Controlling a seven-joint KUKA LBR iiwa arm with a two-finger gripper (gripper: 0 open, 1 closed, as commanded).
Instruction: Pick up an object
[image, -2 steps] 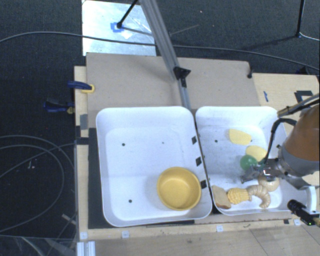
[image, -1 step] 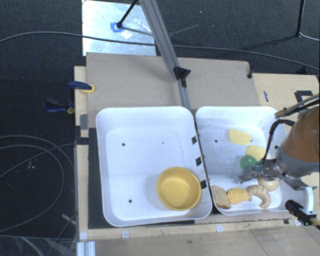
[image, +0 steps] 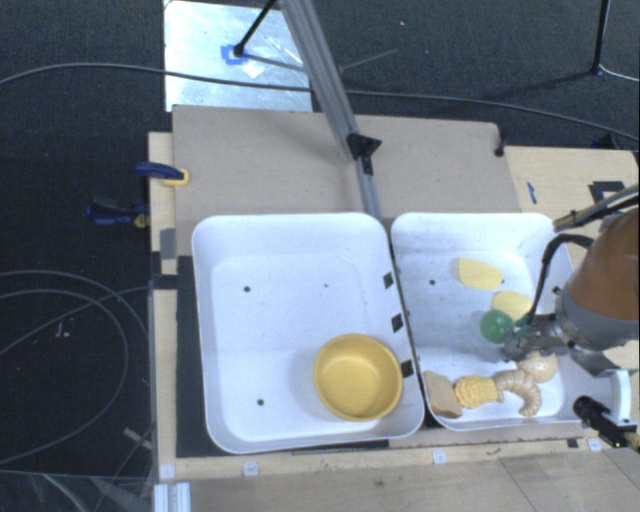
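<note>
A small green ball (image: 494, 325) is seen at the centre of the right bin (image: 440, 240). At twelve o'clock a yellow slice (image: 481, 273) is laid flat; corn (image: 479, 390) is found at six.

Two bins sit side by side on the counter (image: 300, 160). The left bin (image: 250, 260) holds a bowl (image: 358, 376) in its lower right corner. The right bin (image: 440, 250) holds two flat pieces (image: 481, 273) upper centre, a ball (image: 495, 325) below them, and a corn cob (image: 477, 390) along its lower edge.
</note>
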